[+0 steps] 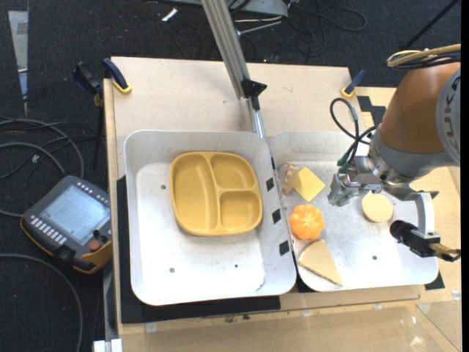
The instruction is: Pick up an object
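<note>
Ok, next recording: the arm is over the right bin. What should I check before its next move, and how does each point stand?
1. Objects within reach in the right white bin: ok. An orange round fruit, a yellow cheese-like wedge, a pale round disc and a pale triangular slice lie there.
2. Gripper above that bin: ok, between wedge and disc.
3. Jaws open or shut: cannot tell.
4. Anything held: cannot tell.
5. Targets separated: not ok; the fruit seems to touch the slice.
6. Yellow three-compartment plastic tray out of the way: ok, in the left white bin.

Grey arm [425, 116] from right, tool [343, 193] low.
</note>
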Controlling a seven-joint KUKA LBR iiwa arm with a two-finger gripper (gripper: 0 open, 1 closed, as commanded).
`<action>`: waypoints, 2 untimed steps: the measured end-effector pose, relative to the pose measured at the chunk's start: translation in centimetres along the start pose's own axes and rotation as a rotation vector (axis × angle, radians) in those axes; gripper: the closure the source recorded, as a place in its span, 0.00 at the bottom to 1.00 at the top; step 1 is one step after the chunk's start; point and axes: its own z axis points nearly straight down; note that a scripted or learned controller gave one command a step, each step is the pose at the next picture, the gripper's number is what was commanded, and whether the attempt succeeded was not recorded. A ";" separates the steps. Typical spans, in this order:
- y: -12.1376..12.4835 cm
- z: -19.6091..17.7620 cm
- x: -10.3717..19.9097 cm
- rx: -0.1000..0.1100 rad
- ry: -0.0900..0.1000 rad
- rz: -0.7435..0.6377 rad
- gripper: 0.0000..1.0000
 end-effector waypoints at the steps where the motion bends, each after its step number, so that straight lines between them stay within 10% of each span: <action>1: -0.4 -0.7 5.6 0.002 0.000 0.000 1.00; 2: -0.6 -0.6 10.8 0.004 0.000 0.001 1.00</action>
